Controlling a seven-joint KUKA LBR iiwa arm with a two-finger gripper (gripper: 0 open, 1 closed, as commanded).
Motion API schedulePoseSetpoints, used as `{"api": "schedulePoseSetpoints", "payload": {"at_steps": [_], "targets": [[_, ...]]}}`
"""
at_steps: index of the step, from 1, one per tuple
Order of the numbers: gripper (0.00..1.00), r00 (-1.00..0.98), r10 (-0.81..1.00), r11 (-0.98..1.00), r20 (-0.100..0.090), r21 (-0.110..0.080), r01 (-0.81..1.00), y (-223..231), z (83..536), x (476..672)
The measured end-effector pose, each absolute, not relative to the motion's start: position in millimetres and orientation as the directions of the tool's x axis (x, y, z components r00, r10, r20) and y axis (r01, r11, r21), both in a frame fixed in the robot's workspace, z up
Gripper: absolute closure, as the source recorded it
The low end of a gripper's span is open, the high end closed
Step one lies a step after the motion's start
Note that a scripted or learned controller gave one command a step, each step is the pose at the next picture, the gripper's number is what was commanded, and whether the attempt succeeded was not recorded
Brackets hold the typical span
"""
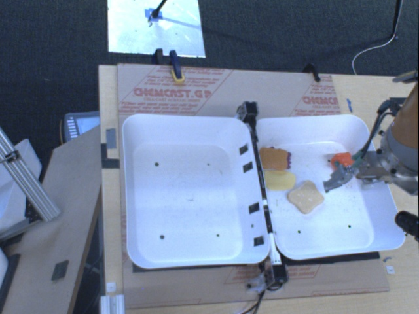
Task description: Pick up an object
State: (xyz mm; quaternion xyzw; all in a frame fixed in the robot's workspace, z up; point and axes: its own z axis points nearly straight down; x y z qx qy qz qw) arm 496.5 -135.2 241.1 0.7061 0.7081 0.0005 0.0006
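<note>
Over the right bin (pixel 366 241), the end effector (pixel 335 175) hovers by a small orange object (pixel 340 158); its finger state I cannot tell. Toast-shaped piece (pixel 306 197) lies nearby, desk (pixel 216 87) on dark carpet (pixel 52 38).

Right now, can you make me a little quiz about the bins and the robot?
1. True or false: the toys lie in the left bin.
2. Which thing is nearest the gripper? A) brown block B) orange piece C) yellow piece
3. Fill in: the tan slice lies in the ____ bin.

Key: 1. False, they lie in the right bin. 2. B. 3. right.
</note>
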Motion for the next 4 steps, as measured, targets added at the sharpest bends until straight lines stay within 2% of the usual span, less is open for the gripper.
{"api": "schedulePoseSetpoints", "payload": {"at_steps": [1, 2, 3, 4], "targets": [[0.0, -0.006, 1.0, 0.006, -0.006, 0.023, 1.0, -140, 447, 522.2], [1.0, -0.009, 1.0, 0.009, -0.003, 0.008, 1.0, -140, 449, 521.3], [1.0, -0.016, 1.0, 0.016, 0.004, -0.003, 1.0, -33, 382, 563.2], [1.0, -0.015, 1.0, 0.015, 0.004, 0.004, 1.0, 67, 405, 545.5]]}}
